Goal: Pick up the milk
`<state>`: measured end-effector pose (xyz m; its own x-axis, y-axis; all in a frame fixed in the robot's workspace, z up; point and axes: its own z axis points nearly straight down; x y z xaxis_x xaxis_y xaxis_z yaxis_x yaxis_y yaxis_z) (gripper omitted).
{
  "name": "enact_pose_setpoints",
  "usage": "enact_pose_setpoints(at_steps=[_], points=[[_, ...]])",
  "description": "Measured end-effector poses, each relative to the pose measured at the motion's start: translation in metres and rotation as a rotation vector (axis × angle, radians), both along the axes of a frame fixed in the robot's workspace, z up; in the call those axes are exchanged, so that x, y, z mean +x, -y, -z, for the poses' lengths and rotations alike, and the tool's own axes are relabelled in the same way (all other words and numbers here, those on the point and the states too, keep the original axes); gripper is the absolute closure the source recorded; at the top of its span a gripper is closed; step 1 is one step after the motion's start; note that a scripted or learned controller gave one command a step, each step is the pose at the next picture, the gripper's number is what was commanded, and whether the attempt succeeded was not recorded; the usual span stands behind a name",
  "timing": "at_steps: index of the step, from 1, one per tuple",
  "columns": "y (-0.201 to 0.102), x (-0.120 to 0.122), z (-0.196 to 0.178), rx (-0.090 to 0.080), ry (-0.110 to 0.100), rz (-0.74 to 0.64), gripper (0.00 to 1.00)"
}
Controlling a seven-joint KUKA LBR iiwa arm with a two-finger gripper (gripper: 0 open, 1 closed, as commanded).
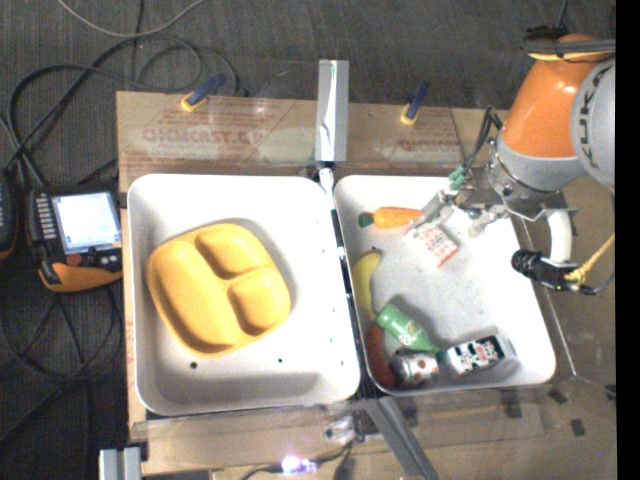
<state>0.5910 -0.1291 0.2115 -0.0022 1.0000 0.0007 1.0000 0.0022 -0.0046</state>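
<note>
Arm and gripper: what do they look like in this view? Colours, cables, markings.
The arm is grey with a broad glossy orange band above the wrist. Below it sits a metallic gripper with thin pale fingers. A teal fitting shows on the gripper body. Dark cables run along the wrist. No readable markings.
</note>
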Motion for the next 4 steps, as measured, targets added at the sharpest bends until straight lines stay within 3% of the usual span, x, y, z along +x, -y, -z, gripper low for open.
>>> enact_pose_setpoints(at_steps=[1,2,3,4], points=[[0.043,-0.018,0.077,0.0,0.0,-0.047,0.0],[-0.001,-0.059,0.121,-0.008,0.018,-0.044,0.0],[-0.019,-0.056,0.049,-0.001,0.0,0.041,0.0],[-0.002,-0.004,0.119,-0.003,0.001,0.036,0.0]])
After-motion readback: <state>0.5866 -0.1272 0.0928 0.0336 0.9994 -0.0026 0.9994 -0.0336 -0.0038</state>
